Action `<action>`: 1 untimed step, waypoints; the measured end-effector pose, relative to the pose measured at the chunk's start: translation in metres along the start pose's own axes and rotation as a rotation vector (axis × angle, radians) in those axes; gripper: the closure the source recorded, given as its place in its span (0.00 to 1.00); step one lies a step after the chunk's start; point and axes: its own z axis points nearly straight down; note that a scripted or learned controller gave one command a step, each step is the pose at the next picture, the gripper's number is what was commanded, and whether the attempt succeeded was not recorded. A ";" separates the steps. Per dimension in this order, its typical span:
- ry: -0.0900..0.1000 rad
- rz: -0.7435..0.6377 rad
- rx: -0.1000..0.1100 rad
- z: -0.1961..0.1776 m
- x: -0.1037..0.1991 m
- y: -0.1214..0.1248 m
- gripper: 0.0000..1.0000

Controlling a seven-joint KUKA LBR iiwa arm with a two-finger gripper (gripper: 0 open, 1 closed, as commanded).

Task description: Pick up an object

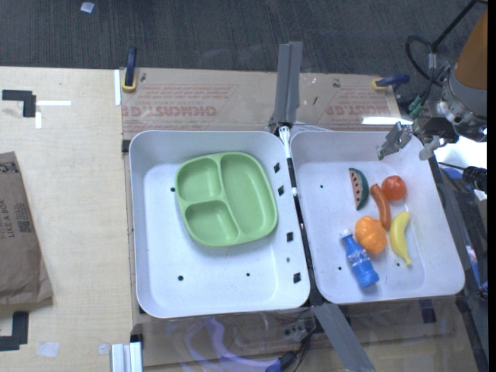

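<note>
Gripper (409,139) hangs open, holding nothing, at the right bin's (325,208) far edge; tightly clustered toys risk a fumbled grasp.

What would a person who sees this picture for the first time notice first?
The eye probably falls first on the green divided plate, lying alone in the left bin. Next comes the bright cluster of toy food in the right bin: a watermelon slice, a tomato, an orange, a banana and a blue bottle. The hand hangs over that bin's far right corner.
</note>
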 end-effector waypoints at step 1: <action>0.000 -0.013 0.000 0.144 -0.045 -0.038 0.00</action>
